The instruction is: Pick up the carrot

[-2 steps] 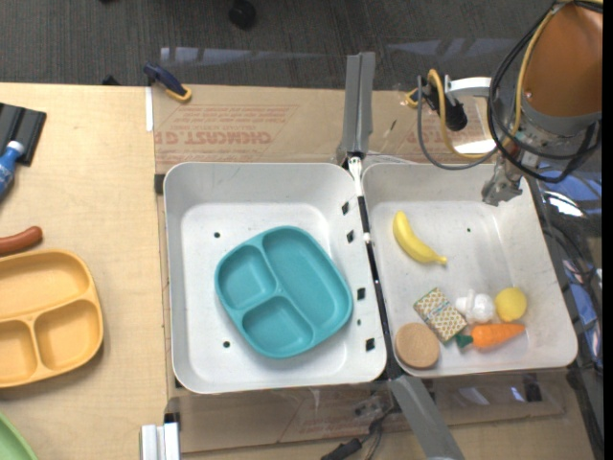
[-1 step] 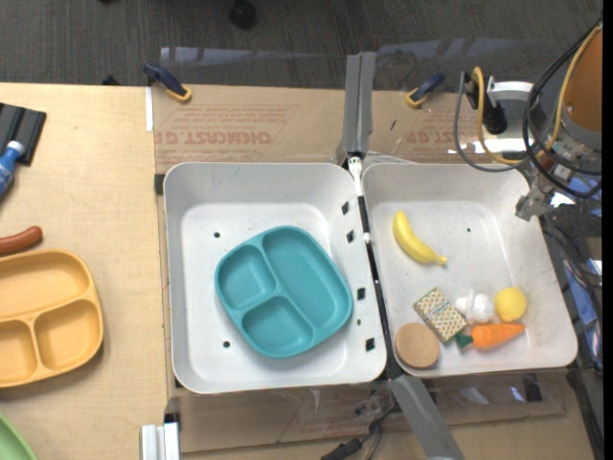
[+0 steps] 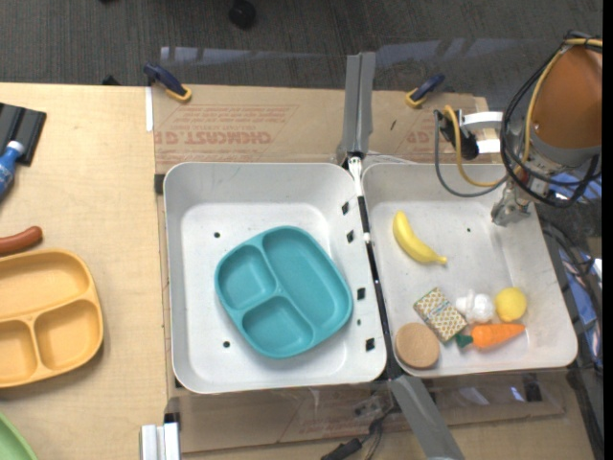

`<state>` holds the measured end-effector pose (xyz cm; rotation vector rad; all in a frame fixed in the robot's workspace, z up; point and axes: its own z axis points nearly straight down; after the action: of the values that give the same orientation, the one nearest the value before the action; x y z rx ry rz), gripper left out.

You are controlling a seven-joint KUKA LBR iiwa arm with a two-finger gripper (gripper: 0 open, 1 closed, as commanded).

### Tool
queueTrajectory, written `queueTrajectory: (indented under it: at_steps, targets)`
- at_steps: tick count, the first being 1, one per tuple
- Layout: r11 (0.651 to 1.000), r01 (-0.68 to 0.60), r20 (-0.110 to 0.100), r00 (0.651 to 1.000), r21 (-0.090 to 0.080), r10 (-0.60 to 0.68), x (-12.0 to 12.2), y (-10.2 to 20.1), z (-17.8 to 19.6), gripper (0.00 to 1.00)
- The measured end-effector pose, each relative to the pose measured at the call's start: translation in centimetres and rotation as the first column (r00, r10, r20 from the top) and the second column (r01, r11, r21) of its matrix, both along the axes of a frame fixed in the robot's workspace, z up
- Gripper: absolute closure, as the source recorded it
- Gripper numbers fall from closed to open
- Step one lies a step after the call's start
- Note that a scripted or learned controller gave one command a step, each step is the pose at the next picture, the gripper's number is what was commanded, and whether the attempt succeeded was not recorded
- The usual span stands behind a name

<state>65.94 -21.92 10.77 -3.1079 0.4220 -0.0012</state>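
On the bench, left to right: a yellow-orange divided plastic tray (image 3: 43,322) sits on the wood beside the left white bin (image 3: 182,286), which holds a teal three-compartment plate (image 3: 282,290). In the right white bin (image 3: 546,257) a yellow toy banana (image 3: 415,239) lies well apart from the cluster in the near corner — a round tan cookie-like disc (image 3: 418,345), a small patterned square packet (image 3: 440,313), a white lumpy toy (image 3: 475,306), a yellow lemon-shaped ball (image 3: 510,303) and, at the front, the orange toy carrot with its green stub (image 3: 491,335).

The carrot lies on its side close to the bin's near wall, its green end just beside the packet and the lemon just behind it. Your gripper (image 3: 509,208) hangs at the bin's far right, well apart from the carrot; from this angle you cannot tell whether it is released or clenched, and nothing is seen in it.

Watch the crowding. A descent slightly off line would likely land on the lemon or packet instead — or pin the carrot against the wall. Its tapered, smooth body may also squirt out of a closing grip.
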Motion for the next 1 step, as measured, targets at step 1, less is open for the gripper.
queueTrajectory:
  at_steps: [1]
  targets:
    - [0.999, 0.053, 0.003, 0.999, 0.000, -0.053, -0.03, -0.07, 8.37, 1.00]
